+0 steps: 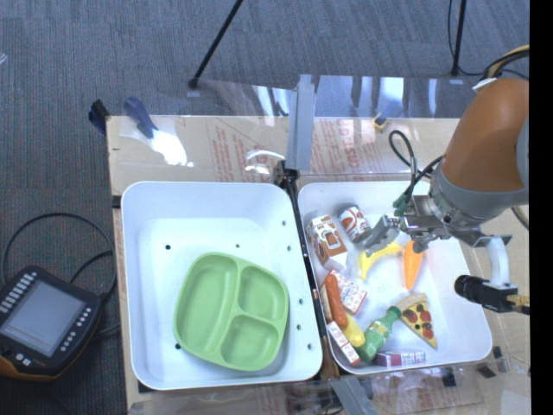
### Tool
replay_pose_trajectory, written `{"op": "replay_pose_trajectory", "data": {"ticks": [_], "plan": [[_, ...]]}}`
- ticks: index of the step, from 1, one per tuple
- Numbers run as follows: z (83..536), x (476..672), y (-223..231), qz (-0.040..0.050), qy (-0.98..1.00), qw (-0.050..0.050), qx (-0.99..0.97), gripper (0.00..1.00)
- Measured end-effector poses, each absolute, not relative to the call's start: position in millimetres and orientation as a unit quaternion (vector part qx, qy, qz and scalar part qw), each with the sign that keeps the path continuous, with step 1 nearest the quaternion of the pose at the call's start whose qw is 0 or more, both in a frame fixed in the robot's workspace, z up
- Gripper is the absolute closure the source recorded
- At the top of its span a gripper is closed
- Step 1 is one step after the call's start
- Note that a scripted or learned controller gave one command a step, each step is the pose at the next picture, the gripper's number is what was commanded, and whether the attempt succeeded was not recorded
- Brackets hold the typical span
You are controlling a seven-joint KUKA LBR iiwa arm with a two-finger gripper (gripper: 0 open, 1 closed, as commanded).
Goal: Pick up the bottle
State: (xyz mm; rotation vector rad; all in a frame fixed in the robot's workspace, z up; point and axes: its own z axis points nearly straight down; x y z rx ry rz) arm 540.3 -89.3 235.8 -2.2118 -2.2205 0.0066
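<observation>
The bottle (377, 332) is green with a darker cap. It lies tilted near the front of the right bin (471, 340), between a pizza slice (419, 319) and a yellow piece (353, 329). My gripper (397, 239) hangs over the middle of the right bin, well behind the bottle and apart from it. Its fingers stand open with nothing between them. One finger (378, 233) is above a yellow banana (378, 259), the other near the top of an orange carrot (411, 269).
The right bin also holds a can (352, 221), a carton (327, 237), a small box (352, 295), a hot dog (335, 302) and a pink box (393, 359). A green divided plate (232, 310) lies in the left bin (151, 206).
</observation>
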Motion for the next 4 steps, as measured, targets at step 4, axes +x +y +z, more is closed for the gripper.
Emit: {"op": "replay_pose_trajectory", "data": {"ticks": [4], "plan": [[108,541.1,-213,-0.0009,-0.953,0.001,-0.304,0.00]]}}
